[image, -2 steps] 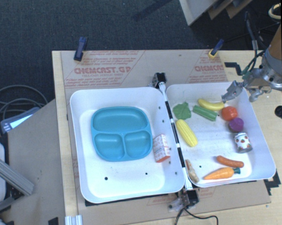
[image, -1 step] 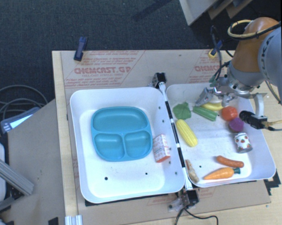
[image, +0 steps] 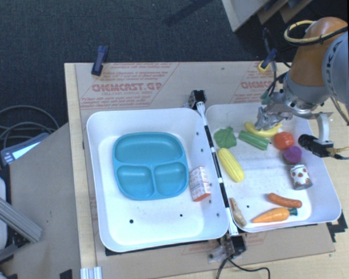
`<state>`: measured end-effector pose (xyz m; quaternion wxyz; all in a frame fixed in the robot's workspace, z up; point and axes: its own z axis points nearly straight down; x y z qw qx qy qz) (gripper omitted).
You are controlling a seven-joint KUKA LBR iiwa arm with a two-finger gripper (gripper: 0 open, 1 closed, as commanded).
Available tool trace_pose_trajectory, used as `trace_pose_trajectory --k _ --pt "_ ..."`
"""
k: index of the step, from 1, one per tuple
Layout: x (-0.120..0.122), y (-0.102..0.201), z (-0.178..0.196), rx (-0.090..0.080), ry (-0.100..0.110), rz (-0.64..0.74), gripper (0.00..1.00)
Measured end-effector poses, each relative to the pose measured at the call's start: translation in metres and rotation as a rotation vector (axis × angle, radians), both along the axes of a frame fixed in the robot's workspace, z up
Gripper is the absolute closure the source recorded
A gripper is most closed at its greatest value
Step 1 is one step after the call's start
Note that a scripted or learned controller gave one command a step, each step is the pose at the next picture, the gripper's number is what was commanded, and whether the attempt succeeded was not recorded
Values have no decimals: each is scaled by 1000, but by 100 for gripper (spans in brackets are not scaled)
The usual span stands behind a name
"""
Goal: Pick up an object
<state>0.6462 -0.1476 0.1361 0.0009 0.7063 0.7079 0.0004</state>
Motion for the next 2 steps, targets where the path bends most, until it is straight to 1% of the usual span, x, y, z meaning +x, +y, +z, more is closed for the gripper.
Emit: trace_pose_trajectory --k 1,2 --pt "0 0 0 0 0 0 0" --pt "2 11 -45 -5 -5 -2 0"
